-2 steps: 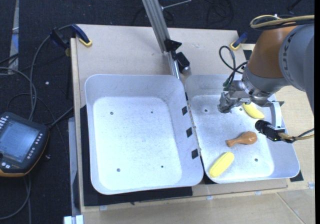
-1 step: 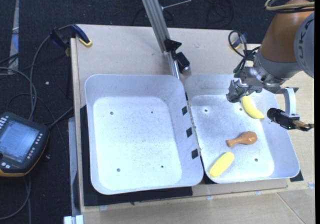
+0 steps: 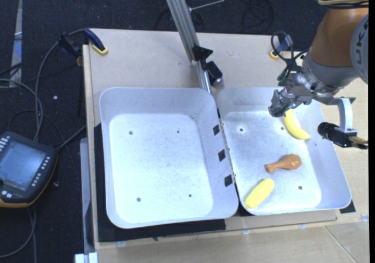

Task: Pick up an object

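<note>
Three objects lie in the right bin (image 3: 252, 139). A yellow banana (image 3: 295, 126) rests near the bin's far right side. A brown chicken drumstick toy (image 3: 285, 164) lies in the middle, and a yellow oblong piece (image 3: 259, 193) sits near the front edge. My gripper (image 3: 280, 106) hangs low over the far part of the right bin, right at the banana's upper end. From this angle I cannot see whether it touches or holds the banana. The arm's orange band and grey wrist fill the upper right.
The left bin (image 3: 158, 156) lies beside the right one. A slanted metal pole (image 3: 184, 21) with a black fitting (image 3: 212, 72) comes down at the bins' far junction. A black part (image 3: 335, 133) sticks in at the right bin's edge. A teach pendant (image 3: 20, 165) lies off the bench, left.
</note>
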Robot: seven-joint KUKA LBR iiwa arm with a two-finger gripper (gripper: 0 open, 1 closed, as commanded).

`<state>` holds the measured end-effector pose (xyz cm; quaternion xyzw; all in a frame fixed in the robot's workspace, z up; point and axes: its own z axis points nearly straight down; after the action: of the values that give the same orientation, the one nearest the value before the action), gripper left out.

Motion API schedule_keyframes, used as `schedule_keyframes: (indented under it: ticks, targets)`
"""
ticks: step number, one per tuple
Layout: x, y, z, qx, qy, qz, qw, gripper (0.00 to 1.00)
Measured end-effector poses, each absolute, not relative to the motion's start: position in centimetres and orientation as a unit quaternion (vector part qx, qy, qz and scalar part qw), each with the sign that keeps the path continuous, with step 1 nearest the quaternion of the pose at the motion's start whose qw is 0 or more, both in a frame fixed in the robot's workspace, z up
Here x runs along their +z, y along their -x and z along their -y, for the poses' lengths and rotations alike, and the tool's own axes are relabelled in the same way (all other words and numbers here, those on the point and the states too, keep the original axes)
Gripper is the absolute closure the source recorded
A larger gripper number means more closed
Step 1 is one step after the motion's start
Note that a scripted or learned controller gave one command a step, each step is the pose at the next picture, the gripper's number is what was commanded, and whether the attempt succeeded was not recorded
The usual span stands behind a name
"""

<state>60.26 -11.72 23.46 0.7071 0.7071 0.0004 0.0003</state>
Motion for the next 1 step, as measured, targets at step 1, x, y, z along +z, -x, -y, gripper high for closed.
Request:
schedule_keyframes:
  ticks: [1]
  targets:
    - [22.44, -60.61, 6.43, 0.0003, -0.706, -0.709, 0.000, 1.00]
